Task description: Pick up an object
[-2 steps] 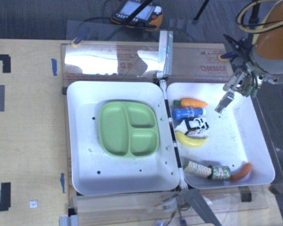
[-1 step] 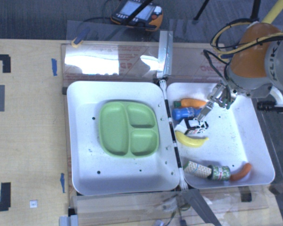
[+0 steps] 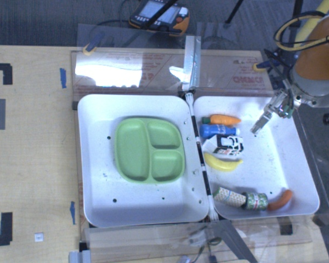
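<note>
Although any item qualifies, the banana (image 3: 223, 162) at the right bin's (image 3: 296, 163) left side, below the blue bottle (image 3: 217, 130), looks light, smooth and curved; grasp across its middle. Gripper (image 3: 261, 124) hovers above-right, finger state indiscernible, carrying nothing visible.

The claw (image 3: 261, 123) hangs over bare white floor in the right bin (image 3: 296, 169). Below it and to its right the floor lies open. To its left a cluster crowds the bin's left side: carrot (image 3: 225, 119), blue bottle (image 3: 218, 130), black-and-white toy (image 3: 230, 143), banana (image 3: 222, 162). Further below, along the near wall, a tube (image 3: 241, 198) and sausage (image 3: 280, 200) block the way.
</note>
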### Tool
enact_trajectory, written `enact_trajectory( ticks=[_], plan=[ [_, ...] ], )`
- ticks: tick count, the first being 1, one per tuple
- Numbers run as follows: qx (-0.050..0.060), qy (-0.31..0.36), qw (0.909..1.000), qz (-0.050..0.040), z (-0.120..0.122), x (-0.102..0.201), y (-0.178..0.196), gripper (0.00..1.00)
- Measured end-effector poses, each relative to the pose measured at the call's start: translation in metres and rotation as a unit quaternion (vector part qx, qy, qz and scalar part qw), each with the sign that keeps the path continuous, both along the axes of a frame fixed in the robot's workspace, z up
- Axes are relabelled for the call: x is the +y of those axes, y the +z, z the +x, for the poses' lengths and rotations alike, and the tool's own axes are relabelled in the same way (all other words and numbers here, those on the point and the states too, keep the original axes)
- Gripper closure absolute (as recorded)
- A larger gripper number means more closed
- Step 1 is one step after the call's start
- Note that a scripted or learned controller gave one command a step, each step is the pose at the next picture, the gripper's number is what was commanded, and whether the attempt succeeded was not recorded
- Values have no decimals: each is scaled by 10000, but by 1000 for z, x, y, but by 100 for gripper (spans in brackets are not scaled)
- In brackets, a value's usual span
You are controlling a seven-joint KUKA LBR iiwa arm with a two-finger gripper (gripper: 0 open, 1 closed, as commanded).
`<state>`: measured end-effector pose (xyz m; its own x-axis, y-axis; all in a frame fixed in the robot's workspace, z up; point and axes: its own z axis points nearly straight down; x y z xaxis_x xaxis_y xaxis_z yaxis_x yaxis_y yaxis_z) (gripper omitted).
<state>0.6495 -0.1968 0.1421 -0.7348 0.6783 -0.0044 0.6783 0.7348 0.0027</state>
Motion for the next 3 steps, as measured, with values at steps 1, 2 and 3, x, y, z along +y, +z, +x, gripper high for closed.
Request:
enact_trajectory(
  ticks=[1, 2, 3],
  plan=[
    [-3, 753, 9972, 1, 13, 66, 13, 0],
    [-32, 753, 9972, 1, 15, 67, 23, 100],
    [-31, 752, 9972, 2, 15, 67, 23, 0]
  ],
)
